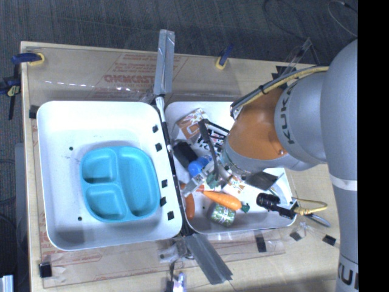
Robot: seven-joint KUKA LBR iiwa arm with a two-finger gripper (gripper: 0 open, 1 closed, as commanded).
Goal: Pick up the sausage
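The tool (214, 176) hovers low in the right bin (285, 221); its grip state I cannot tell. Approach step: next, descend toward the sausage (189, 207) at seven o'clock.

sausage (189, 206): reddish-brown, slim
pose: lying roughly lengthwise, partly hidden by the clutter
place: right bin, against its left wall near the front corner, just beside the carrot

Two white bins sit on the bench: the left bin (55, 163) holds one blue divided tray (118, 183); the right bin (243, 227) holds one carrot (222, 198), one green can (222, 215), one sausage (190, 206), and more clutter too tangled to count.
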